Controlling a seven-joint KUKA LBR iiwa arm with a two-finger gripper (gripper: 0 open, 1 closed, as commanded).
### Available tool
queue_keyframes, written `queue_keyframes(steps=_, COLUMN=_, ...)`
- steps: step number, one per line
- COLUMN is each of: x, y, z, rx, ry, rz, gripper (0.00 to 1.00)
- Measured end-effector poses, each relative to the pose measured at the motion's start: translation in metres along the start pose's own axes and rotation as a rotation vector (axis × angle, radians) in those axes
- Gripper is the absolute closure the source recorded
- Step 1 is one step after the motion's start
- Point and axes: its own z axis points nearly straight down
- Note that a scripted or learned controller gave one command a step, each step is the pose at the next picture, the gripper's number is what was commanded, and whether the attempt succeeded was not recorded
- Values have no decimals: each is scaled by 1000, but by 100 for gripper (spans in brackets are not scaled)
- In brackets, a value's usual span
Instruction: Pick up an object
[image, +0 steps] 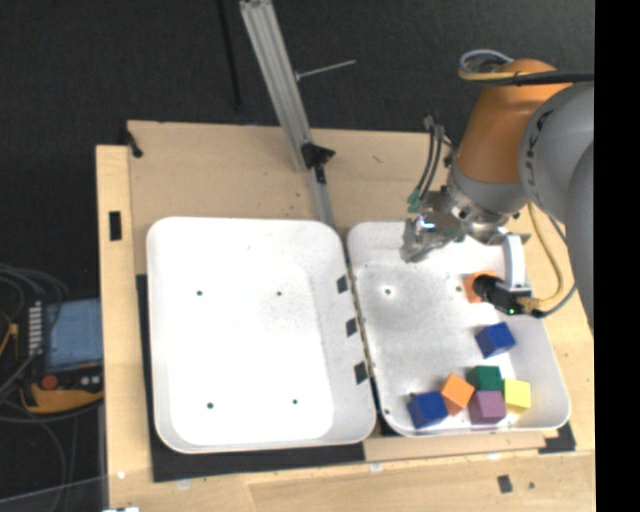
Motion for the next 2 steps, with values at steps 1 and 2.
queue_keyframes(steps=1, x=2, y=-8, z=-53, rx=-1, ry=-1, rz=-6, gripper=100)
queue_keyframes(steps=2, x=1, y=-6, z=-80, rx=1, ry=0, rz=-12, gripper=100)
